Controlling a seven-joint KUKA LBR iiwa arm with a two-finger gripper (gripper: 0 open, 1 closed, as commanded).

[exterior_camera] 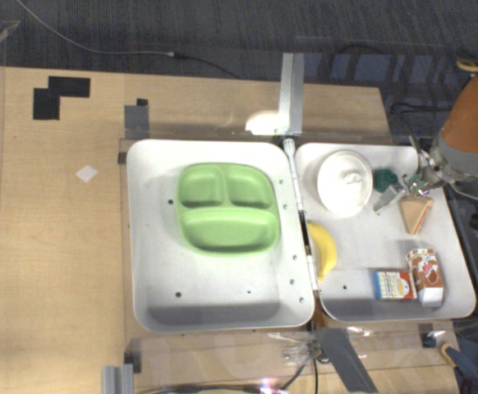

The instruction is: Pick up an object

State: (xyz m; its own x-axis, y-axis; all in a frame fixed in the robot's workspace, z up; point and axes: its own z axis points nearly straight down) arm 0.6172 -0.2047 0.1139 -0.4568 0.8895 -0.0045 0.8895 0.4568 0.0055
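Orange-banded arm reaches over right bin [461,294]; jaws [393,194] look spread, nothing between them, low between white bowl [343,182] and tan wedge [416,214]. Judged step: approach. Next: settle over one object, close, lift.

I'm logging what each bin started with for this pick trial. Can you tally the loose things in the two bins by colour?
Green: 2, the divided plate and a small dark green piece
White: 1, the round bowl
Yellow: 1, the banana
Tan: 1, the wedge
Printed cartons: 2, blue one and brown one
Total: 7
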